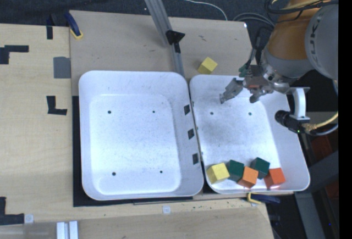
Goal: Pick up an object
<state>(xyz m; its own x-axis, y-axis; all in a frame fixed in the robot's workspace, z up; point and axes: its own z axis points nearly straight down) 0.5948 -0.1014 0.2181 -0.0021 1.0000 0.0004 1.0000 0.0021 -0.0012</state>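
The end effector (pixel 240 96) hangs over the upper part of the right bin (pixel 231 128), its two fingers spread wide apart with nothing between them. The grey arm (pixel 324 40) with its orange band (pixel 294 23) reaches in from the right; dark letters run along the grey casing near the edge, too cut off to read with certainty. The blocks lie well apart from the end effector, bunched along the bin's near edge: a yellow block (pixel 218 171) at the left, a dark green block (pixel 236 168) just beside it, an orange block (pixel 249 177) touching that one, a second green block (pixel 260 166) behind it, and a red-orange block (pixel 274 177) at the right end. Another yellow block (pixel 208 65) sits outside the bins on the desk (pixel 121 45), just beyond the right bin's far rim. The left bin (pixel 135 133) stands alongside, its wall meeting the right bin's. No labels or brand marks are legible on the bins or blocks.
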